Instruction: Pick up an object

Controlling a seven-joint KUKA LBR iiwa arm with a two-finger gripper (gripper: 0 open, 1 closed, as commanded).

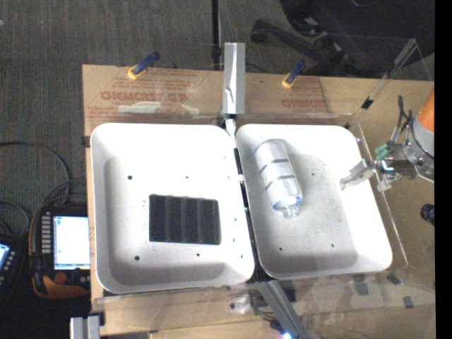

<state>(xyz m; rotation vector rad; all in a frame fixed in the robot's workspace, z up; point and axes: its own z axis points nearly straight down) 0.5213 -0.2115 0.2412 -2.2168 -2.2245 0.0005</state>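
A clear plastic bottle (277, 175) lies on its side in the right bin (339, 256), in the bin's left half, with its cap end toward the front. A flat black ribbed rectangle (183, 219) rests on the floor of the left bin (113, 189). My gripper (369, 171) hangs at the right bin's right rim, well to the right of the bottle and apart from it. The arm's orange band (428, 113) shows at the view's right edge. Nothing is seen held.
A metal bar (233, 83) stands behind the seam between the bins. Two blue and yellow clamps (143, 64) (294, 73) grip the cardboard backboard. A screened handheld unit (65, 244) with cables lies on the floor to the left.
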